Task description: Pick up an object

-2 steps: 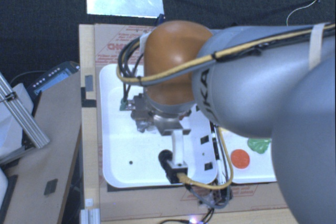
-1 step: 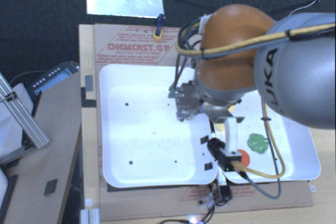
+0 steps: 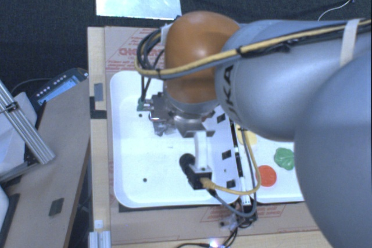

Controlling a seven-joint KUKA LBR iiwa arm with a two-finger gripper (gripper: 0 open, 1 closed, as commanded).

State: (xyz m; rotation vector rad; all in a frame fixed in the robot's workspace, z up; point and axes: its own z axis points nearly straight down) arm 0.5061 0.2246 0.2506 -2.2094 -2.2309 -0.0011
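Note:
My gripper [image 3: 158, 122] hangs low over the middle of the left white bin [image 3: 125, 142], mostly hidden under the orange wrist band and the grey arm. In the right bin [image 3: 279, 197] a green object [image 3: 284, 157], an orange-red round object [image 3: 267, 176] and a bit of a yellow object [image 3: 248, 137] peek out beside the arm. Nothing can be seen held at the gripper.
A tiny dark speck [image 3: 145, 179] lies on the left bin's floor near its front. The arm covers most of the right bin. A cardboard sheet [image 3: 125, 52] lies under the bins, and a metal rail [image 3: 26, 125] stands at the left.

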